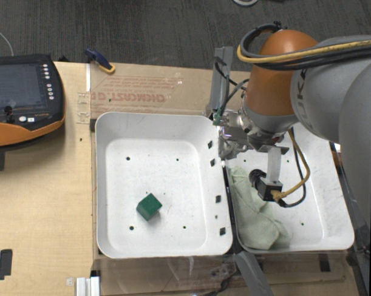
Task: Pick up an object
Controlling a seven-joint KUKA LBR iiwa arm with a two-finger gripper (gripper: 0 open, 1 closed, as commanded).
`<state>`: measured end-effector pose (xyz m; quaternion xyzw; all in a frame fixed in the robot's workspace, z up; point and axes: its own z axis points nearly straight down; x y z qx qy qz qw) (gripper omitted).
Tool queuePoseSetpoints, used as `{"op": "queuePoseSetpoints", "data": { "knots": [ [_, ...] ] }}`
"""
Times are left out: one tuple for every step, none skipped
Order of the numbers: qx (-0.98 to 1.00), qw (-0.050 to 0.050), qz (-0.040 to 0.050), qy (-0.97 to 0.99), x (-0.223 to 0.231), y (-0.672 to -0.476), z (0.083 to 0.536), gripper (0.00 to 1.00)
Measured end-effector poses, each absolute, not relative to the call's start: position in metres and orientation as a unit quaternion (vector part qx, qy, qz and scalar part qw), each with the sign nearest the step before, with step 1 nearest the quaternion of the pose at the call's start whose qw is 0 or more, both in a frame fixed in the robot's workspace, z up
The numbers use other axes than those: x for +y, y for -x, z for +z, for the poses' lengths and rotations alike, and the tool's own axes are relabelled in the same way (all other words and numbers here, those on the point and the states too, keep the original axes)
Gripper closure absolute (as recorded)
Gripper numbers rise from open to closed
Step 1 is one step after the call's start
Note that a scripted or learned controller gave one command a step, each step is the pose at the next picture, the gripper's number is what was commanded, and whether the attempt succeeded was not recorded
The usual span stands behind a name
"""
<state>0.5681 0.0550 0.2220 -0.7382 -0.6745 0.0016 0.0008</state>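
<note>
I am at the reaching step, and nothing is picked up yet. The hand (233, 149) hangs over the right bin (329, 198), close to the wall it shares with the left bin (112, 172), just above the top end of a pale cloth (259, 223). The arm (333, 89) comes in from the right and points the hand straight down. I cannot tell if the hand is spread or pressed together, because the wrist hides it. A green block (149, 207) sits alone in the left bin, well apart. I think the next move is to go down onto the cloth and pinch it.
</note>
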Motion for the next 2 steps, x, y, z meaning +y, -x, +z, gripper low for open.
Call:
{"op": "queuePoseSetpoints", "data": {
  "knots": [
    [-0.603,0.001,0.0027,0.797,0.045,-0.522,0.201,1.0],
    [-0.306,0.0,0.0035,0.952,0.071,-0.476,0.19,1.0]
  ]
}}
